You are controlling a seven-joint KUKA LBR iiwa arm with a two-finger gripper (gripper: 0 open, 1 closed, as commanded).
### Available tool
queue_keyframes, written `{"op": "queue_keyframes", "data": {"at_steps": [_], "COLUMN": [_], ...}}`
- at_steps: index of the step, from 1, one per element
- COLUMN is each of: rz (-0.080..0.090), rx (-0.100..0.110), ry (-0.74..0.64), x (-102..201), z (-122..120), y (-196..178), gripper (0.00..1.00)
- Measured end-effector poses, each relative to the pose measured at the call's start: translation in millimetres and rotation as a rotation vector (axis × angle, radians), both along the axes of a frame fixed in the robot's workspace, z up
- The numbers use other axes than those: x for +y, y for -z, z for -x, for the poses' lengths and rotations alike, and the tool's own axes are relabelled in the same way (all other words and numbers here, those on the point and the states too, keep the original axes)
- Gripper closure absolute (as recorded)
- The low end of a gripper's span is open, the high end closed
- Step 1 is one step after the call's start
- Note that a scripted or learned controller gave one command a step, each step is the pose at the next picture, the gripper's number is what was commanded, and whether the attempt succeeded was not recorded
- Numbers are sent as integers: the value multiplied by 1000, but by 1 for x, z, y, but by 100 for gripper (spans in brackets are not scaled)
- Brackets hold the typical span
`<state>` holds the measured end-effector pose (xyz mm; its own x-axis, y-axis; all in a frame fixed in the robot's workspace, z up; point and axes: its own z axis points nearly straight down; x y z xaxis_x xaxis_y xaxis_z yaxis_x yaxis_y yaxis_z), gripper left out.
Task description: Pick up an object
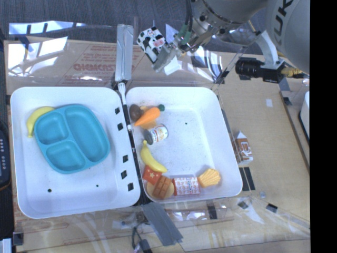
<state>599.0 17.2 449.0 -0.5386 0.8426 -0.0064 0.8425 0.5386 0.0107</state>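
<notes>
The grey arm's two-finger hand (164, 57) hangs above the far edge of the bench, beyond the back rim of the right-hand shallow white bin (224, 121). A small black-and-white cow-patterned toy (150, 41) sits up against the hand's upper left side, touching its tip; whether the toy is truly between the fingers cannot be told, nor how far the hand is open.

Below and nearer the camera, inside the right bin, lie an orange plastic carrot with a green top (148, 116), a dark brown rounded piece (135, 111) just beside it, a small tin can (157, 134), a yellow toy banana (151, 159), and along the near wall a red block (151, 175), a brown waffle-like piece (164, 186), a red-and-white packet (186, 185) and a yellow ridged shell-shaped piece (209, 177).

The left-hand white bin (21, 157) holds a blue three-compartment plate (71, 137) with a second yellow banana (35, 118) touching its left edge.
</notes>
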Motion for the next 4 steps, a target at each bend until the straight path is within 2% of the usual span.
{"op": "queue_keyframes", "data": {"at_steps": [1, 2, 3, 4], "rz": [0, 3, 2, 3], "rx": [12, 26, 18, 17], "ry": [-1, -148, -76, -310], "x": [1, 21, 12, -48], "z": [0, 3, -14, -17], "y": [6, 177, 203, 252], "gripper": [0, 0, 0, 0]}}
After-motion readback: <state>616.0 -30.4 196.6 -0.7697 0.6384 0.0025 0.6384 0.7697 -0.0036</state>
